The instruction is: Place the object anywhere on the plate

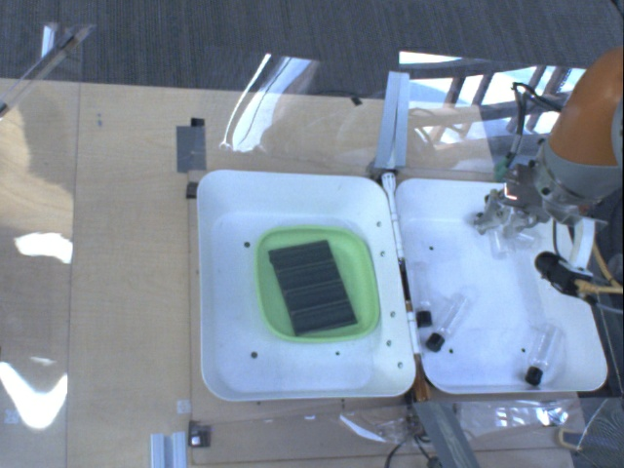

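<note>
My pincer (505, 217) sits over the far part of the right bin (458, 359), up by its back wall; arm comes in from the right w/ the orange band above the wrist. Can't tell how my pincer stands or whether it has hold of anything. Nearer in the same bin lie two clear vials w/ black caps: one (444, 322) near the divider, another (542, 354) near the front-right corner. Left bin (229, 359) holds a green plate (268, 261), a dark ribbed block (312, 287) lying flat on it.
</note>
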`<state>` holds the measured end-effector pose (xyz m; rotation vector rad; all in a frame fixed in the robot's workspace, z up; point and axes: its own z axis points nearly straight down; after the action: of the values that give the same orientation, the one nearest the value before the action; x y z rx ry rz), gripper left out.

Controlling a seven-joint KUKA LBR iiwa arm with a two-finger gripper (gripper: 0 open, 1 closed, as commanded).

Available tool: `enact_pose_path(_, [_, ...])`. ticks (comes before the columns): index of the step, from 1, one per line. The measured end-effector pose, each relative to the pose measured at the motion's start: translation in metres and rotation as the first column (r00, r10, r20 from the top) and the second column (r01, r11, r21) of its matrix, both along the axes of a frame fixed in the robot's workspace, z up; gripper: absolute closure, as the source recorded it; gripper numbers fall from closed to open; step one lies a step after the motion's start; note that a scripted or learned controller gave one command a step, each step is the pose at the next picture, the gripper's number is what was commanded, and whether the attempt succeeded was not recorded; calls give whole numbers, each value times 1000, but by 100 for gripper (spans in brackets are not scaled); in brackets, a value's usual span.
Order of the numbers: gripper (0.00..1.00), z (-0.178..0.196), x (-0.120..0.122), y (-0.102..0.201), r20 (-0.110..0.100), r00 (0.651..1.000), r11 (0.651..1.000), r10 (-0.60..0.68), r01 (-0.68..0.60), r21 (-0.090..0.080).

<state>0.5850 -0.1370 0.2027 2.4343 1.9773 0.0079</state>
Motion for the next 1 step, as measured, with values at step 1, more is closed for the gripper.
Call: enact_pose_path(1, [100, -17, 0, 108, -2, 998, 998, 62, -62, 1])
